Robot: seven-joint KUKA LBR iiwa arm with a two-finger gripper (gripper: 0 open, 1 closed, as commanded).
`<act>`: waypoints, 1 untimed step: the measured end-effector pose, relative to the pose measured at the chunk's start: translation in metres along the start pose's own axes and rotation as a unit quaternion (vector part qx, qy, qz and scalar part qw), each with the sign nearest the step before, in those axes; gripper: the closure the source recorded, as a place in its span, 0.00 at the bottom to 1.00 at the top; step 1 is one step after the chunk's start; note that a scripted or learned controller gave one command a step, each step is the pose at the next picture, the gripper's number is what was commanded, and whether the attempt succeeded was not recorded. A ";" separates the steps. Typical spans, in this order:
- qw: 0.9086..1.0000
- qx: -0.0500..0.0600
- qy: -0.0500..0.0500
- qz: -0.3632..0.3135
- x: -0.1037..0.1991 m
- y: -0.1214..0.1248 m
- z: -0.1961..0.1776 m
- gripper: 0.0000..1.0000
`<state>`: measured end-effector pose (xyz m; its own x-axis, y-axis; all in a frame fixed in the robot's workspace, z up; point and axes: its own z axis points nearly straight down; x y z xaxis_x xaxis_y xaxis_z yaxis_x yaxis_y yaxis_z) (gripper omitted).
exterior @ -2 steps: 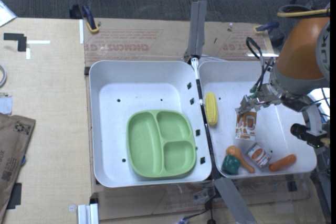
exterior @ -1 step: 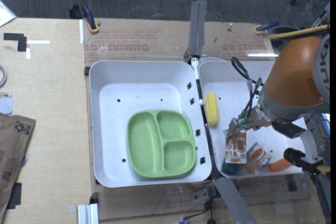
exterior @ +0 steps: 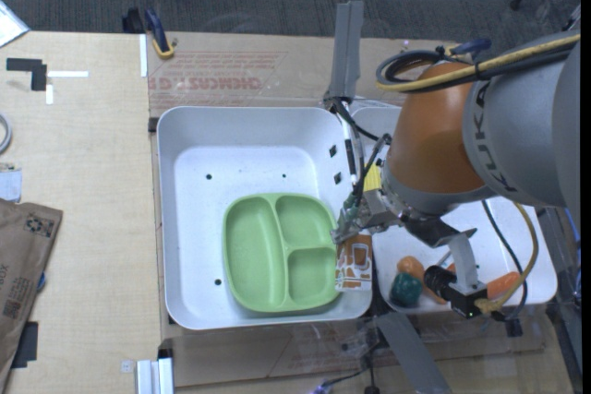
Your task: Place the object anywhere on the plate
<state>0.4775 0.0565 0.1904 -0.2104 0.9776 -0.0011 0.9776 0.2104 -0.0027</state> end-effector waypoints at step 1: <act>1.000 0.000 0.000 -0.025 0.051 0.023 -0.029 1.00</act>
<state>0.4897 0.1111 0.2193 -0.2590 0.9659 -0.0014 0.9659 0.2590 -0.0034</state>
